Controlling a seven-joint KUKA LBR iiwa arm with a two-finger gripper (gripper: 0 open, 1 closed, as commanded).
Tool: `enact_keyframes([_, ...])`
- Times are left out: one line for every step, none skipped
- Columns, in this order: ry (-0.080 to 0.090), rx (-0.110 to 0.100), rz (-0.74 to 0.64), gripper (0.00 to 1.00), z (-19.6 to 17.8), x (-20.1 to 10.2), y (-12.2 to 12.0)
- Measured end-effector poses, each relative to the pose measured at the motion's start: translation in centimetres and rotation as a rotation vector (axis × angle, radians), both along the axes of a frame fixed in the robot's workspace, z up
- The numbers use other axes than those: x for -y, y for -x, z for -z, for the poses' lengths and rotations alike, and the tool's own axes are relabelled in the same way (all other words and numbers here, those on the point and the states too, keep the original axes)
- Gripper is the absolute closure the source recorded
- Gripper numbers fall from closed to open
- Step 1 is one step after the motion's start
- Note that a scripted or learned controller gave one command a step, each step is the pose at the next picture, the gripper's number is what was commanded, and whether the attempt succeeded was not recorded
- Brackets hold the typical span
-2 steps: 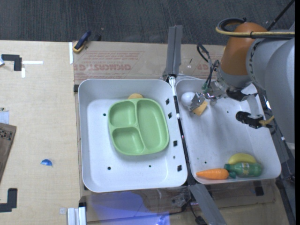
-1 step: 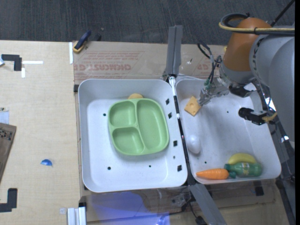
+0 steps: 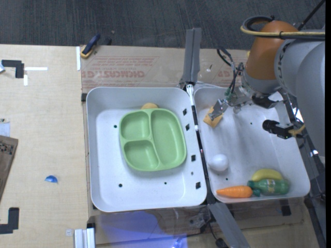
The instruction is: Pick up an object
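You have the gripper (image 3: 221, 107) low in the right bin (image 3: 258, 149), toward its 11 o'clock corner, with its tip right at a small tan block (image 3: 212, 118) that looks like a wedge of bread or sponge. The block sits tilted just at 7 o'clock of the tip, touching or nearly touching it. Whether the block is actually pinched you cannot tell from this slant; the tip is small and dark against the bin floor, so how it is set stays unclear too.

The block is probably light and a bit soft (it should squash rather than slip), so take it across its short sides, near the middle, and expect it to tip if caught by a corner.

Other candidates lie well apart from the arm:
- a white ball (image 3: 219, 162) near the bin's 8 o'clock side, smooth and likely to roll away
- an orange carrot (image 3: 234, 192) along the 6 o'clock wall
- a yellow banana (image 3: 266, 175) at about 5 o'clock, resting against a green bottle (image 3: 271, 187) (crowded, awkward to reach)

The left bin (image 3: 103, 138) holds a green divided plate (image 3: 153, 139), flat and hard to get under.
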State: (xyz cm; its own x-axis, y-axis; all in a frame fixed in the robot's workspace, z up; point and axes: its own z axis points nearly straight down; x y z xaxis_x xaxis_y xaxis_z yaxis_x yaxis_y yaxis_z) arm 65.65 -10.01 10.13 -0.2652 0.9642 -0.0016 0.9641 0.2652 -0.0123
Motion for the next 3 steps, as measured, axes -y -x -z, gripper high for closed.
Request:
enact_keyframes([-0.004,0.012,0.061,0.0,0.8,-0.1,-0.3])
enact_keyframes([-0.003,0.02,0.06,1.0,-0.5,-0.1,-0.5])
enact_keyframes([-0.003,0.016,0.06,0.0,-0.3,-0.1,-0.4])
